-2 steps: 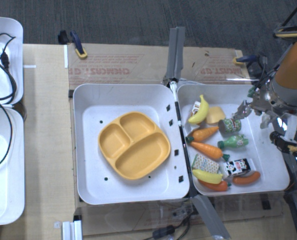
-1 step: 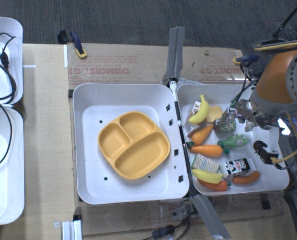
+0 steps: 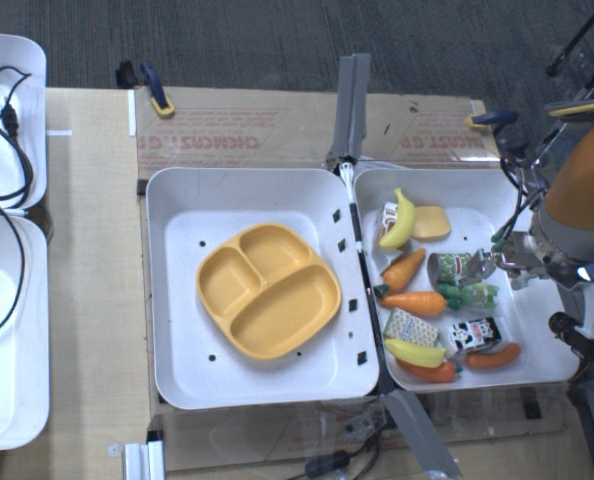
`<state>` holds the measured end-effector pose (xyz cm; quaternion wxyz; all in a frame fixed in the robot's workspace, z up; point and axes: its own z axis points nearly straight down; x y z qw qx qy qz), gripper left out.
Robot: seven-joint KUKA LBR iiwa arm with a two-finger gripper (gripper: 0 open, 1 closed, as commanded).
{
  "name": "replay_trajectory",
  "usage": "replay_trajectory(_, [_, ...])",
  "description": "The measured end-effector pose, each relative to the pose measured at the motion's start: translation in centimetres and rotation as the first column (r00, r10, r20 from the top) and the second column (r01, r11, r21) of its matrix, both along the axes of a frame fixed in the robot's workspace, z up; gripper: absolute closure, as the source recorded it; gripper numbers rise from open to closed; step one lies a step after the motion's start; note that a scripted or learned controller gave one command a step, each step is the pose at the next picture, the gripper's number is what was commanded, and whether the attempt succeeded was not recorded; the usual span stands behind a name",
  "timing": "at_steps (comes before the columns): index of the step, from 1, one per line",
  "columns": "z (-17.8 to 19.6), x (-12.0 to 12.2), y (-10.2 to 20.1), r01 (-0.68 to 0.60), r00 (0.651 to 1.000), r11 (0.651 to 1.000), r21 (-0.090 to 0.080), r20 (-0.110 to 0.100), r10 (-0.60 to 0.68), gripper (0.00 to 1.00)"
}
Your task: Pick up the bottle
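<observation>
Gripper (image 3: 489, 261) sits low in the right white bin (image 3: 537, 363), beside the green bottle (image 3: 467, 294) lying there; can't tell if it's apart or together. Nothing's lifted, so the pick remains. Count: two bananas, two carrots, one yellow divided plate (image 3: 268, 290) in the left bin (image 3: 167, 268).

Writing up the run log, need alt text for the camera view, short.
The arm's gripper reaches in from the right over the right bin, above a clutter of toy food: bananas, carrots, a green item. The left bin holds a yellow divided plate.
</observation>
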<state>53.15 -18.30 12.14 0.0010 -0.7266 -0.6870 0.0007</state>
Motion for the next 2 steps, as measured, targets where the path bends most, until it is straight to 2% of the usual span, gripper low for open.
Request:
replay_trajectory(1, [-2.91, -1.46, 3.45, -0.22, 0.976, 0.976, -0.001, 0.003, 0.22, 0.0])
replay_trajectory(2, [-2.07, -1.46, 3.42, -0.217, 0.976, 0.976, -0.001, 0.003, 0.217, 1.0])
